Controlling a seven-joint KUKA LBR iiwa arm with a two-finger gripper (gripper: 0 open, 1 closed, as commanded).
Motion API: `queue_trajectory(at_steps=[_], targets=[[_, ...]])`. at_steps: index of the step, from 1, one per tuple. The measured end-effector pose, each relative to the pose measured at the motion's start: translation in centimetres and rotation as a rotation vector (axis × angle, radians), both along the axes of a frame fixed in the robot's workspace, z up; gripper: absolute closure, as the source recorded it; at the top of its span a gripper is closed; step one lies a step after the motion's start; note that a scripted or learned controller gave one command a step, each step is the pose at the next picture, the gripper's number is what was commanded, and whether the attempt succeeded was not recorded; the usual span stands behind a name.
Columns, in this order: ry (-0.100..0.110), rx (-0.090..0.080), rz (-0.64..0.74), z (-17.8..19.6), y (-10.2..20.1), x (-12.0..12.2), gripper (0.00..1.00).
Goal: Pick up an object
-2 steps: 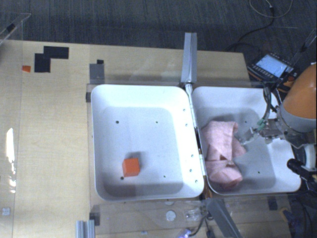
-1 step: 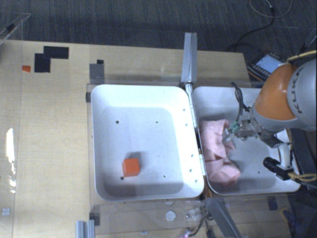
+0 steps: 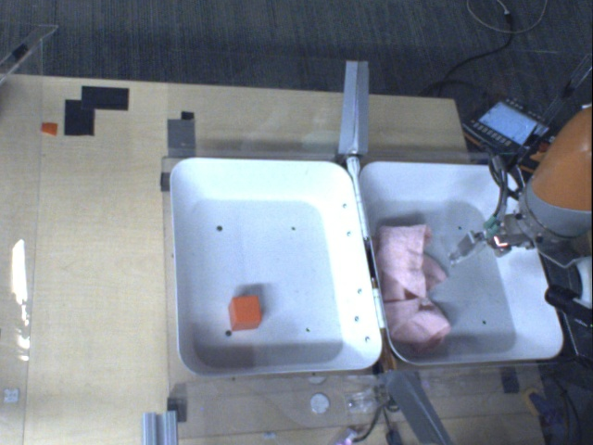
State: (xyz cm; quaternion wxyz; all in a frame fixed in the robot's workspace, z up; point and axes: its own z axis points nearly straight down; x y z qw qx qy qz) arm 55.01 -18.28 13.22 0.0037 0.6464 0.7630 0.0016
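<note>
Gripper [image 3: 466,246] work has barely begun: it hangs low in the right shallow white bin [image 3: 533,346], beside the crumpled pink cloth [image 3: 408,281], its grasp impossible to judge. Nothing looks lifted. The small orange block [image 3: 246,312] lies in the left white bin [image 3: 199,248] on the bench [image 3: 93,276].
</note>
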Motion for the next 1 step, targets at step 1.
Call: queue_trajectory(at_steps=[1], targets=[[-0.004,0.001,0.028,-4.36,5.27,6.0,0.0]])
